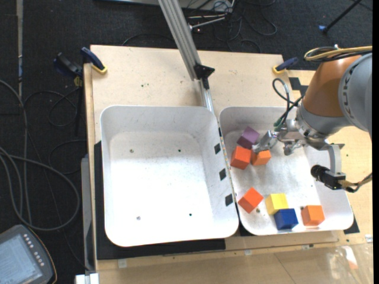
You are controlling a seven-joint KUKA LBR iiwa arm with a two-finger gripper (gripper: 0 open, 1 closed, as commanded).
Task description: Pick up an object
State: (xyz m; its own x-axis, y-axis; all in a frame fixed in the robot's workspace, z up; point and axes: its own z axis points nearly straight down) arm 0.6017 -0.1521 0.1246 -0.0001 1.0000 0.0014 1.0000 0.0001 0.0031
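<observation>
My gripper (278, 144) hangs low over the far part of the right bin (331, 218), and its fingers stand apart with nothing between them. A small orange block (261, 156) lies just left of and below the left finger (268, 139), close to it or touching it. Against that block sit a larger orange cube (240, 157) and a purple block (249, 137). Near the bin's front lie an orange cube (251, 199), a yellow cube (275, 203), a blue cube (286, 218) and another orange cube (312, 215).
The left bin (118, 135) stands beside the right one, their walls meeting along a rim with black clips (224, 173). A slanted metal rail (180, 31) comes down to the bins' far junction. Cables hang off my wrist at the right.
</observation>
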